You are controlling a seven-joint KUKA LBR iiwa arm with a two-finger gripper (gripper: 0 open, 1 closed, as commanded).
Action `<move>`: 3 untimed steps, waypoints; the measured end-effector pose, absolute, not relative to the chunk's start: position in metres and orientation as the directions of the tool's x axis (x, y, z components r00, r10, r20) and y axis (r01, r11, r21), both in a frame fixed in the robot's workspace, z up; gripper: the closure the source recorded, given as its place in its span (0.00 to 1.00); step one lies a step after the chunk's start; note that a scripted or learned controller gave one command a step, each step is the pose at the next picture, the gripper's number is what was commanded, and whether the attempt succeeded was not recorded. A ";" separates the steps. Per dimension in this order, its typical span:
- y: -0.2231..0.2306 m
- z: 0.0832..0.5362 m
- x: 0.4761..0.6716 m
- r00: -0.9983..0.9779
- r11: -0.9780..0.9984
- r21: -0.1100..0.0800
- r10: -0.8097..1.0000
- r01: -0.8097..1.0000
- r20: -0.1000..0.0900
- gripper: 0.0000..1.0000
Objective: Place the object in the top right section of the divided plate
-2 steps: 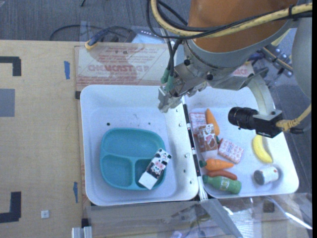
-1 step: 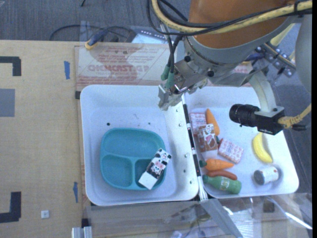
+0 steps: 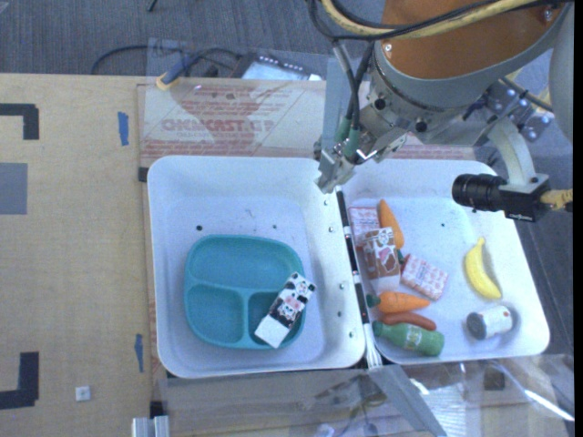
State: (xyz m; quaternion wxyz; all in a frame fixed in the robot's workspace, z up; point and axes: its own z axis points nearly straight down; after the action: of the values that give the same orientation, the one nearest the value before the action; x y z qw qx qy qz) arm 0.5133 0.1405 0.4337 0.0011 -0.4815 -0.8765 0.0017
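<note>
Your gripper (image 3: 330,173) hangs over the seam between the bins, and you cannot tell how it is set. The milk carton (image 3: 285,310) lies across the divided plate (image 3: 208,291) at its lower right compartment, overhanging the rim. Expect it to tip off if nudged carelessly.

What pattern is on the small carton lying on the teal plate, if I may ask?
Black-and-white cow patches, on the carton in the camera view.

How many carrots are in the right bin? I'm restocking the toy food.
2, possibly more hidden under the pile. One carrot lies near the top of the right bin, beside the snack packets; the other carrot lies lower, just above the green bottle.
</note>
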 end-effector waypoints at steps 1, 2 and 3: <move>0.209 0.434 0.533 -0.556 0.556 0.000 0.831 0.831 0.000 1.00; 0.156 0.434 0.573 -0.652 0.652 0.001 0.758 0.758 -0.001 1.00; 0.221 0.434 0.649 -0.764 0.764 0.002 0.645 0.645 -0.001 1.00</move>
State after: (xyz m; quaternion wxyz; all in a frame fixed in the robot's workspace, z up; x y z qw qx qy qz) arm 0.6488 0.2206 0.4343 -0.0010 -0.3433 -0.9392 -0.0008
